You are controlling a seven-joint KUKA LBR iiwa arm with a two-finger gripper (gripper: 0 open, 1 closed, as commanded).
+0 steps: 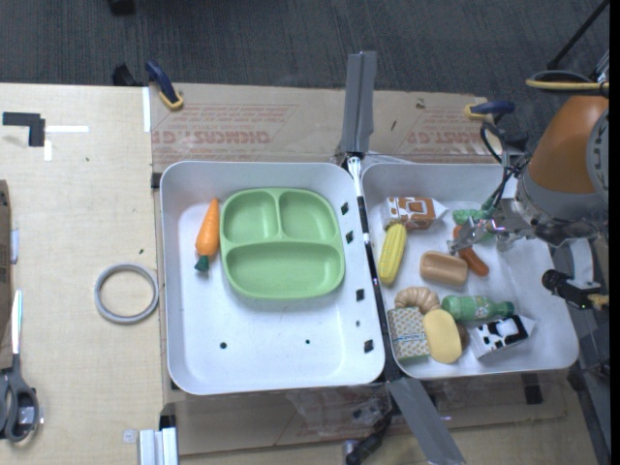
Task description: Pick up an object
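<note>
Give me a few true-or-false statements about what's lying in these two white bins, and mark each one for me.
1. The carrot lies beside the green divided plate in the left bin. True.
2. The corn cob is on the green plate. False: it lies in the right bin, near the divider.
3. The end effector is over the right bin. True.
4. The tape ring is inside the left bin. False: it rests on the bench, outside it.
5. The green bottle stands upright. False: it lies on its side.
</note>
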